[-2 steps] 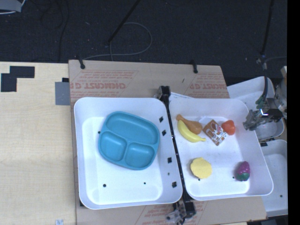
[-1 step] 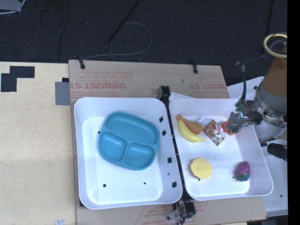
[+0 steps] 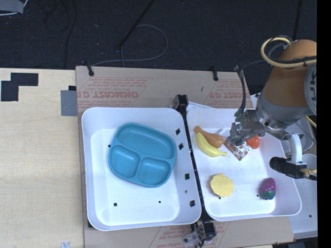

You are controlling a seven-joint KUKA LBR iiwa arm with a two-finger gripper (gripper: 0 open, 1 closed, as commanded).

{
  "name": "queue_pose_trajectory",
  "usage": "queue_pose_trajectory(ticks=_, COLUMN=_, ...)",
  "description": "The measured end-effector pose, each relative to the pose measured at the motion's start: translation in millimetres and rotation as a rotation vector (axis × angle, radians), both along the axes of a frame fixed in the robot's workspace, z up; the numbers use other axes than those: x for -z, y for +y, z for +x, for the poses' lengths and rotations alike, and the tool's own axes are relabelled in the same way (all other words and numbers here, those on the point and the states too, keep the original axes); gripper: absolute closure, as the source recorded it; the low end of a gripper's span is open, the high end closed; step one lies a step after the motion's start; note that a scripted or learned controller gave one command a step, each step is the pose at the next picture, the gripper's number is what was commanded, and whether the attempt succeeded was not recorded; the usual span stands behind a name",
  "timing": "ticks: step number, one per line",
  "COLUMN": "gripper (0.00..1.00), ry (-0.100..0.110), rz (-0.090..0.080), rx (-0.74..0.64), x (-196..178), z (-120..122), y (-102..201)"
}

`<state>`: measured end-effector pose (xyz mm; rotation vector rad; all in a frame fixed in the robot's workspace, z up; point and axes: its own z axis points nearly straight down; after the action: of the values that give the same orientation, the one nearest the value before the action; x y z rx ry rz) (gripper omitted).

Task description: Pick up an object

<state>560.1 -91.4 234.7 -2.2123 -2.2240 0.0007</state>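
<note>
Working rightward from the smooth blue divided plate (image 3: 142, 154) that lies flat in the left bin (image 3: 95, 123), you'll find the loose pieces in the right bin (image 3: 289, 208): a curved yellow banana (image 3: 209, 145), an orange carrot-like piece (image 3: 209, 136) and a flat yellow disc (image 3: 222, 185). Farthest from that plate, the gripper (image 3: 239, 143) hangs over a small patterned item (image 3: 241, 150), likely your target, beside something red (image 3: 253, 142); you cannot tell its opening or grasp.

The hand (image 3: 239, 138) half covers a red object (image 3: 253, 142) and a small patterned item (image 3: 241, 150).
</note>
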Motion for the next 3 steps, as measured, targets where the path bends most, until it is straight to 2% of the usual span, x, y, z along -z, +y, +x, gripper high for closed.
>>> queue_pose_trajectory(ticks=1, gripper=1.00, ry=-0.001, rz=0.000, rx=0.000, x=-3, z=10, y=57)
queue_pose_trajectory(ticks=3, gripper=1.00, ry=0.001, rz=-0.001, rx=0.001, x=7, z=8, y=146)
